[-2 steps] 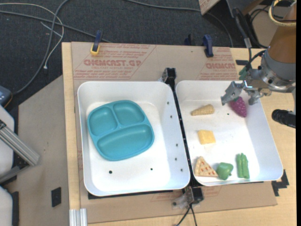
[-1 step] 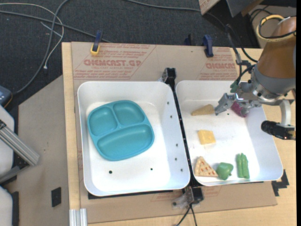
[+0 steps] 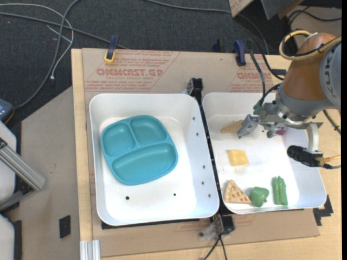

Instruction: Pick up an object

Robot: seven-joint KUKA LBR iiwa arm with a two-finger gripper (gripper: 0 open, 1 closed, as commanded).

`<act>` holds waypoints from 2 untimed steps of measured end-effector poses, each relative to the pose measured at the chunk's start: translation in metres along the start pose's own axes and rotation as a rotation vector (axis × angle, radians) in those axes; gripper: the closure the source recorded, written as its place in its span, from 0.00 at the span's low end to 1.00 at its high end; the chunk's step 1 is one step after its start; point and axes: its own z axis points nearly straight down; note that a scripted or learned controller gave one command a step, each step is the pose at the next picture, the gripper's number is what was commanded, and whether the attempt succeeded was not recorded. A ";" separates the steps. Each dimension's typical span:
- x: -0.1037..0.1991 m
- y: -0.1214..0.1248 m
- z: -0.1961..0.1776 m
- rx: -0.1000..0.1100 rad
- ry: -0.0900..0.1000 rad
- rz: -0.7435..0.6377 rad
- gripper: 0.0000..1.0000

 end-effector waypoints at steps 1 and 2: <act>0.002 0.004 0.061 -0.001 0.000 0.001 0.00; 0.002 0.004 0.048 -0.004 0.000 0.002 1.00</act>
